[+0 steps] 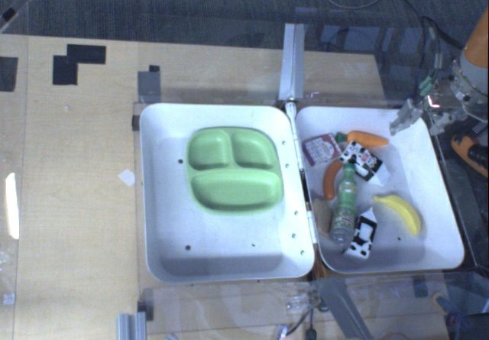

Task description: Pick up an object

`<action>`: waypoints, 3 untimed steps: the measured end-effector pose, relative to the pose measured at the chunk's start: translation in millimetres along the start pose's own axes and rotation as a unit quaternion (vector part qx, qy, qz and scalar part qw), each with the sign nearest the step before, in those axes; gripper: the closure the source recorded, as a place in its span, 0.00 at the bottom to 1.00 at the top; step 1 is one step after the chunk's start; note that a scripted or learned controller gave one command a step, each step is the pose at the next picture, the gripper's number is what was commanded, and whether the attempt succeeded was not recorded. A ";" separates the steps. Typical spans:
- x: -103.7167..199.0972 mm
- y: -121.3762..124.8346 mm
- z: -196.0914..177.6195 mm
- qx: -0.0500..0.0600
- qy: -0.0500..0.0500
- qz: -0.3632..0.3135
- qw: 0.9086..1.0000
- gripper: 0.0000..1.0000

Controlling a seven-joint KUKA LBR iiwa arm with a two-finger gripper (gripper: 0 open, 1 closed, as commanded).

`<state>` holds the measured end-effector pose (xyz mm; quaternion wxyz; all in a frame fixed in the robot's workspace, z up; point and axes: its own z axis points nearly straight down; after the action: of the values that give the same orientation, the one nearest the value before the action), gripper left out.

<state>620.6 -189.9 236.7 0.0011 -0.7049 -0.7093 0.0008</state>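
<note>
The camera view looks down on two white bins placed side by side on a wooden bench. The left bin (160, 178) contains a green divided plate (233, 169), which lies flat near the middle. The right bin (439, 208) contains several small objects. A green bottle (344, 205) lies along the left part of this bin, and an orange sausage-shaped toy (331, 178) lies just beside its upper end. Near the top there is a small dark red packet (321, 149), an orange carrot (367, 138) and a black-and-white patterned box (359, 160). A second black-and-white box (362, 236) is near the lower end of the bottle. A yellow banana (403, 212) lies apart from them, on the right side.

The gripper (416, 113) is over the upper right corner of the right bin, above its rim. Nothing is seen between its fingers, but whether they are spread or closed cannot be told. It touches none of the objects.
</note>
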 end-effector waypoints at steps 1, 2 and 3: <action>2.0 23.7 125.1 -0.003 -0.001 -0.115 0.993 0.00; 2.9 24.8 116.7 -0.004 -0.001 -0.117 0.993 1.00; 2.9 24.7 116.8 -0.003 -0.001 -0.117 0.993 0.00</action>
<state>645.0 -186.7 119.8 -0.0019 -0.6175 -0.7866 -0.0012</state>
